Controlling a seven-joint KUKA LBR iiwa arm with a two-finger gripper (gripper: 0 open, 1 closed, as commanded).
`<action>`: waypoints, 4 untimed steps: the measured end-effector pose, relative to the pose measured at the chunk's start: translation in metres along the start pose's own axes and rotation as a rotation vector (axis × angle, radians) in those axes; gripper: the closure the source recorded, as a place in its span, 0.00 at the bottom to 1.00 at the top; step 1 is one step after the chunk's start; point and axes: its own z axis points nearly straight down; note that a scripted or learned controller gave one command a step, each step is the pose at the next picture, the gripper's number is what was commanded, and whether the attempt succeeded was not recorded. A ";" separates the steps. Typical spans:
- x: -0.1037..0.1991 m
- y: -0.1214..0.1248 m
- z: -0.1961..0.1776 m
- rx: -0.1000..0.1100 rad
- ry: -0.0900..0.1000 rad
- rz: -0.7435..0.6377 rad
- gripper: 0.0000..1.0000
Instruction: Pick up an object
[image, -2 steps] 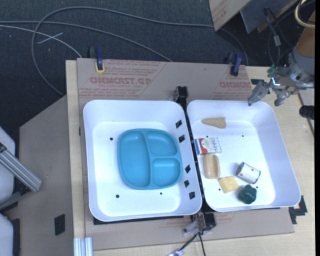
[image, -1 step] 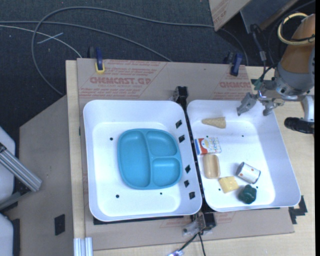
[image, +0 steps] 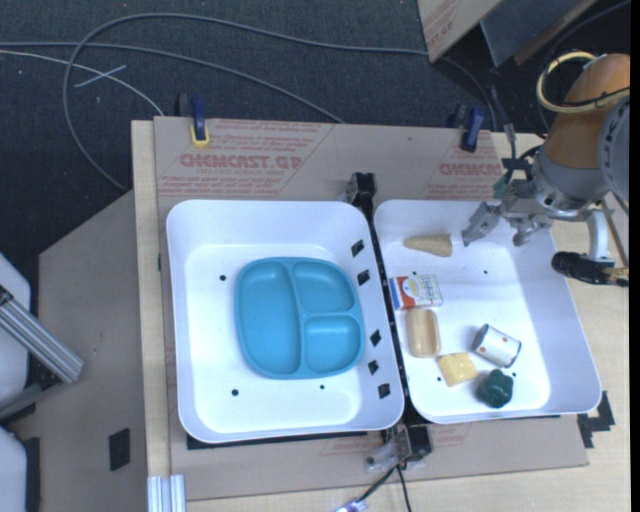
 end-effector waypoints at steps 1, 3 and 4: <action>0.000 0.002 -0.015 -0.007 -0.002 -0.001 1.00; -0.003 -0.004 -0.103 -0.010 -0.003 0.000 1.00; 0.050 -0.013 -0.114 -0.005 0.001 -0.004 1.00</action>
